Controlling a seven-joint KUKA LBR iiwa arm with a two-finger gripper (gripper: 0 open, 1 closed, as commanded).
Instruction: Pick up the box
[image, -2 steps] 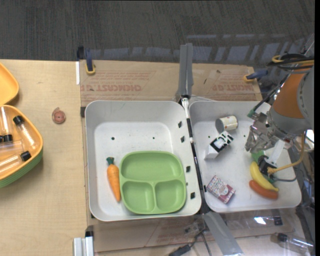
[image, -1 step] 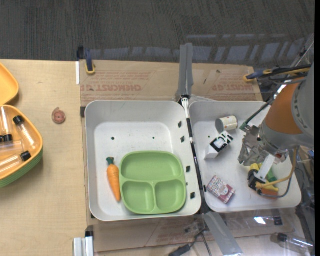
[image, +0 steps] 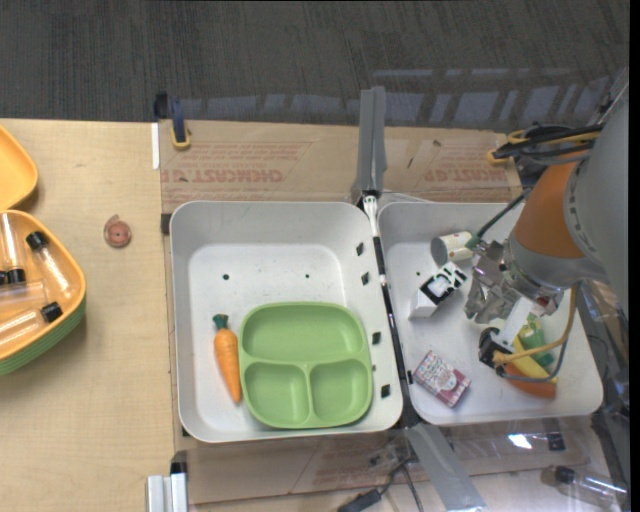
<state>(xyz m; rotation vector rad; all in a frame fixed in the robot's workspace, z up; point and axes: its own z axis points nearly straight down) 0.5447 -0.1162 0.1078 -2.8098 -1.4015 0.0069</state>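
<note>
The box (image: 441, 378) is small and flat, pink and red with a printed face. It lies tilted near the front left corner of the right bin (image: 570, 395). The arm comes in from the right, its orange band above the wrist. The gripper (image: 487, 303) hangs over the middle of the right bin, up and to the right of the box and apart from it. It points down between a black and white object (image: 440, 288) and a pile of coloured toys (image: 528, 352). Nothing is visible between its fingers.
A white cylinder (image: 452, 244) lies at the back of the right bin. The left bin (image: 200, 250) holds a green divided plate (image: 304, 364) and a carrot (image: 228, 360). Orange and green trays (image: 40, 290) with small vials sit at the far left of the bench.
</note>
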